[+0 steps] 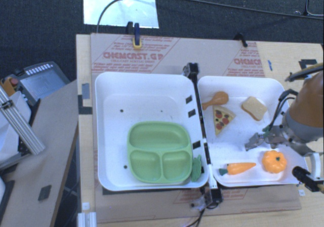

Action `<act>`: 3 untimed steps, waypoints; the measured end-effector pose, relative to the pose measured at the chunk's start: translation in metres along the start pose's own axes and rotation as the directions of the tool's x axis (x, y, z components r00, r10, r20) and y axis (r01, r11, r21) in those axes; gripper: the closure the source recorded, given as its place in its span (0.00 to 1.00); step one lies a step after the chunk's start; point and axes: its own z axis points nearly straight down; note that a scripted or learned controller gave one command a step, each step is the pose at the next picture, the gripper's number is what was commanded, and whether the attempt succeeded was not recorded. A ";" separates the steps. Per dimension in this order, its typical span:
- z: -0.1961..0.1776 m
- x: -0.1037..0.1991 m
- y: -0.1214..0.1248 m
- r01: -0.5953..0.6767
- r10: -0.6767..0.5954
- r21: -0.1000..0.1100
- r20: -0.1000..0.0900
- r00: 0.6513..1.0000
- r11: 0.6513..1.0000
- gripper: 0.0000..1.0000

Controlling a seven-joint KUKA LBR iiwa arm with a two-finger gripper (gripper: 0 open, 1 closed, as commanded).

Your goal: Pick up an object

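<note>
Low over the right bin, near its right edge, the gripper hangs just beside the toy pumpkin. Whether it is released or clenched cannot be told. A toy carrot lies along the front edge.

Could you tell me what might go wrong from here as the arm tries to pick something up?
1. The gripper hangs over bare bin floor, so closing here may catch nothing.
2. The pumpkin and carrot lie close together; a descent there might nudge one aside.
3. The pumpkin's round shape may slip out.
</note>
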 end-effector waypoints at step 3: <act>-0.119 0.004 0.007 0.003 -0.003 -0.005 0.002 1.000 1.000 1.00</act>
